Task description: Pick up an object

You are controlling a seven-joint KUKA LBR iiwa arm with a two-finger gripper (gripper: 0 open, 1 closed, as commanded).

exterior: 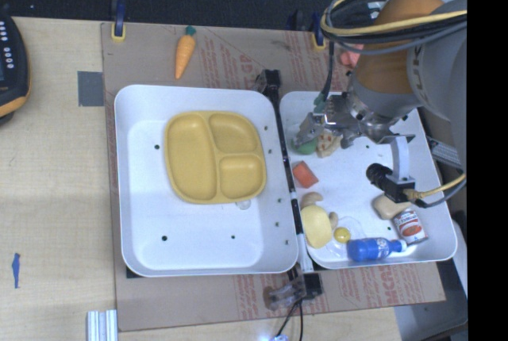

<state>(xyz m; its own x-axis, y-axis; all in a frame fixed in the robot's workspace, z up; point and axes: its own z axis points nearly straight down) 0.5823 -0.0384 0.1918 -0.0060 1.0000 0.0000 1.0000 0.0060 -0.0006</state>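
Gripper (321, 130) hangs at the tan toy (328, 144), spread or pinched you cannot tell; centre on it before closing

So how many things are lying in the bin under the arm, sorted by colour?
Yellow: 2, a lump and a small ball
Tan: 3 chunks
Orange-red: 1 block
Green: 1 item
Blue: 1 bottle
Red and white: 1 can
Total: 9
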